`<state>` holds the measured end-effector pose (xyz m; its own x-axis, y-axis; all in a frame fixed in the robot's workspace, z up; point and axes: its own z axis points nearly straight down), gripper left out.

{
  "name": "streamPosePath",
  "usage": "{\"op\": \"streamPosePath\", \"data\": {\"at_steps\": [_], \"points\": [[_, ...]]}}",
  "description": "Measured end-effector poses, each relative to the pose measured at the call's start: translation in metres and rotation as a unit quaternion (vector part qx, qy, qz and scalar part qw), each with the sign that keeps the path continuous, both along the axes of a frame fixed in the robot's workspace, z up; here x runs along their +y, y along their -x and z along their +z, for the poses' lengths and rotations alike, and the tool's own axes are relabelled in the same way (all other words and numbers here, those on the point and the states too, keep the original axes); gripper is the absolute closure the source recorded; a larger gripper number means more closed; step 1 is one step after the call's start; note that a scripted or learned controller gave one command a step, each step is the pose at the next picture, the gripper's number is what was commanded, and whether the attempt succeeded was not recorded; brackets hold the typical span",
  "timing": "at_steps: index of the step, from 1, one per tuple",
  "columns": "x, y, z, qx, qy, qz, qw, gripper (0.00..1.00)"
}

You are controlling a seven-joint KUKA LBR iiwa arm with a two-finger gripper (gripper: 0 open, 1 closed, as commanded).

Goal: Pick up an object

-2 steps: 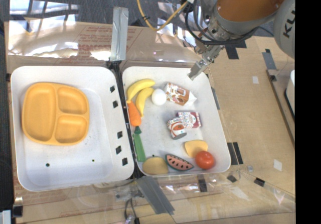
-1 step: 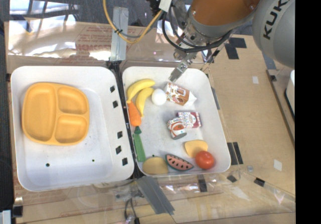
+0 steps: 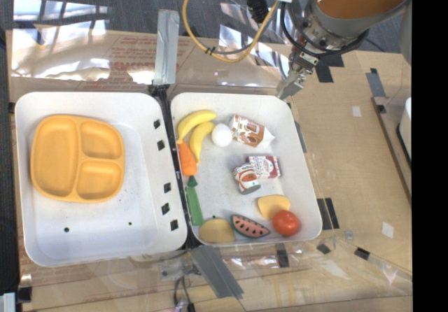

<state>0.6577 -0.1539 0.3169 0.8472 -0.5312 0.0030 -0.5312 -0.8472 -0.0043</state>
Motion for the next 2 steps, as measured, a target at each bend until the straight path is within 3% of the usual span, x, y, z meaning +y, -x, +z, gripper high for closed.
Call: {"op": "streamPosePath", "data": {"at_steps": [1,2], "points": [[0.029,0.000,-0.016,0.001,-0.0005,0.063,0.9980,1.00],[-0.043,0.000,-0.028,-0.001,0.0004,0.152,0.9884,1.00]]}}
